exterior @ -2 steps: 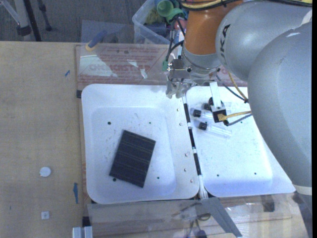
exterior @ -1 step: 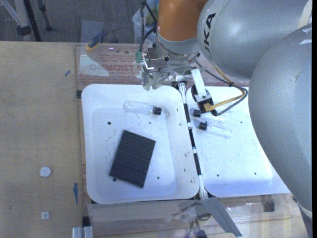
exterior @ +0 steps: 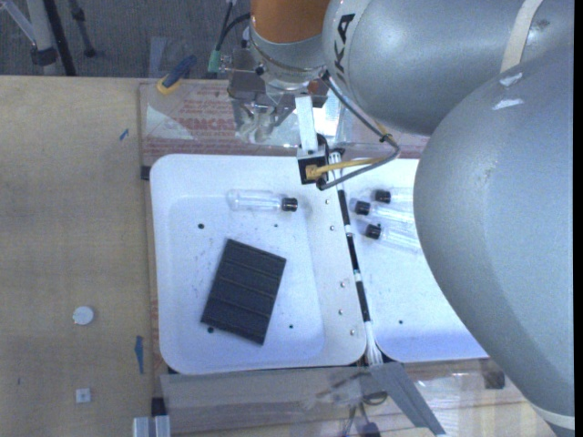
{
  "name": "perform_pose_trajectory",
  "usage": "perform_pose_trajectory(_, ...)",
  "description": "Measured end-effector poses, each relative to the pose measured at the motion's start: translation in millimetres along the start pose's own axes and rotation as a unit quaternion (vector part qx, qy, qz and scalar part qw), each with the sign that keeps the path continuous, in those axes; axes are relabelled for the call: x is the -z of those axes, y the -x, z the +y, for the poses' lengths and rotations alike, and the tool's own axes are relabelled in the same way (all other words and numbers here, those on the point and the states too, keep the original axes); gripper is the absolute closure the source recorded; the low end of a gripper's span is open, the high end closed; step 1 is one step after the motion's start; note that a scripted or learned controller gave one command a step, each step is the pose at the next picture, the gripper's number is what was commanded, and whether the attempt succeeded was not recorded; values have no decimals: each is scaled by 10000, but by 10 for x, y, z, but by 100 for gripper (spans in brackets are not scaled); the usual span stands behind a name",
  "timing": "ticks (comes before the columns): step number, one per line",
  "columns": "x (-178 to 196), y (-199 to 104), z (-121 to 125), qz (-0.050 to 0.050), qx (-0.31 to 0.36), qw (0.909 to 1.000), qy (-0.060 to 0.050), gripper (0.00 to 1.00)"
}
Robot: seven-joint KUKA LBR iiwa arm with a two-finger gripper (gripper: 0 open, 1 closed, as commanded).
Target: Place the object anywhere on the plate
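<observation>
Gripper (exterior: pixel 258 121) above far rim of left bin (exterior: pixel 173 244) — finger state cannot be told, nothing seen in grasp. Clear tube (exterior: pixel 260 201) with black cap lies on left bin floor near far wall. Dark ribbed plate (exterior: pixel 243 290) flat mid-bin, apart from tube. Three more capped tubes (exterior: pixel 387 215) in right bin (exterior: pixel 410 335).

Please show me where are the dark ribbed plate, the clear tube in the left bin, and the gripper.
dark ribbed plate (exterior: pixel 244 290): camera view, its middle.
clear tube (exterior: pixel 258 201): camera view, its transparent body.
gripper (exterior: pixel 256 127): camera view, between its fingertips.
</observation>
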State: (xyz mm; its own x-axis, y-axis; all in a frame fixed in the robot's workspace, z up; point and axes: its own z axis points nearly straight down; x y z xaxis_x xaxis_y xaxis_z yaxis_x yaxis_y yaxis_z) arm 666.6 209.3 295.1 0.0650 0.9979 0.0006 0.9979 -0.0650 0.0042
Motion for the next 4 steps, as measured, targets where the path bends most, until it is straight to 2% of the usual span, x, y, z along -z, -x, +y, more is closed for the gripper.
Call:
perform_pose_trajectory(1, 173, -160, -10, 0, -1916, 9815, -5, 100)
perform_pose_trajectory(2, 173, -114, -429, -5, -5028, 8644, -16, 100)
perform_pose_trajectory(3, 550, -145, -90, 5, -4878, 8730, -4, 100)
perform_pose_trajectory(4, 1400, -136, -83, 4, -5118, 8591, -1, 100)
